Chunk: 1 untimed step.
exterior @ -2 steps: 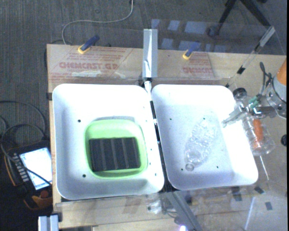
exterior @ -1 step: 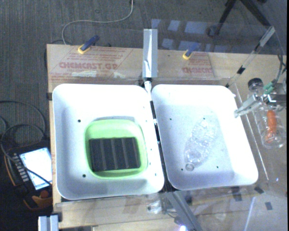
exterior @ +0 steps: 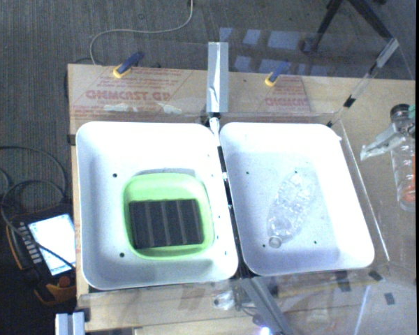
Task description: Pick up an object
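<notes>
Gripper point(exterior: 385, 144), one: I see it faint and blurred at the right side of the camera view, above the table point(exterior: 377, 100) just outside the right bin's far right corner. I cannot tell whether it is apart or together, and nothing shows in it. Arm point(exterior: 407, 180), one: it appears as a pale trace with an orange patch, running down the right side below the gripper.

Right bin point(exterior: 349, 253), one, white and shallow. Contents:
- Clear plastic bottle point(exterior: 291, 204), one. It lies on its side on the bin floor near the middle, slanted, with its cap end toward the near wall. It sits left of and below the gripper in my view, well apart from it, not touching any wall.

Left bin point(exterior: 98, 187), one, white, edge to edge with the right bin. Contents:
- Green tray point(exterior: 169, 185), one, rounded, with a dark ribbed insert point(exterior: 165, 224), set toward the near half of the bin. It lies farther from the gripper than the bottle does, across both bins.

Table fittings: blue-and-yellow clamps, two, one point(exterior: 128, 63) behind the left bin and one point(exterior: 276, 73) behind the right; metal post point(exterior: 217, 79), one, upright at the seam between the bins.

Floor, left: a device with a lit screen point(exterior: 49, 243), one, among dark cables.
</notes>
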### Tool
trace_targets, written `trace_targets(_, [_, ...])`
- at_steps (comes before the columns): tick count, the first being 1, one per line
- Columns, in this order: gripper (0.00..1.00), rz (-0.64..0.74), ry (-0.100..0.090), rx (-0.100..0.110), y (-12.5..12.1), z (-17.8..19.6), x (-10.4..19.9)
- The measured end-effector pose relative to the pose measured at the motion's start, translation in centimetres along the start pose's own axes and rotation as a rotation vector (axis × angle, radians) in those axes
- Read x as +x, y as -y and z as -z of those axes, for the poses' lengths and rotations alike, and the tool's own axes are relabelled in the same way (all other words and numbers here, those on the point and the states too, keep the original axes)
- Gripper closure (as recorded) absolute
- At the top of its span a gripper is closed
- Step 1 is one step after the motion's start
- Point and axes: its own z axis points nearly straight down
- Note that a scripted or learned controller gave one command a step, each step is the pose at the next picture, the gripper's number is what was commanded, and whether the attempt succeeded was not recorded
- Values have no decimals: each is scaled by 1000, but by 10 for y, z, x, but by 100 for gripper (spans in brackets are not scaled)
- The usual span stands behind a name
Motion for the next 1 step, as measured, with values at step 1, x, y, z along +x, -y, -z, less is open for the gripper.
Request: trace_targets(1, [0, -116, -1, 2, -48, 52, 34])
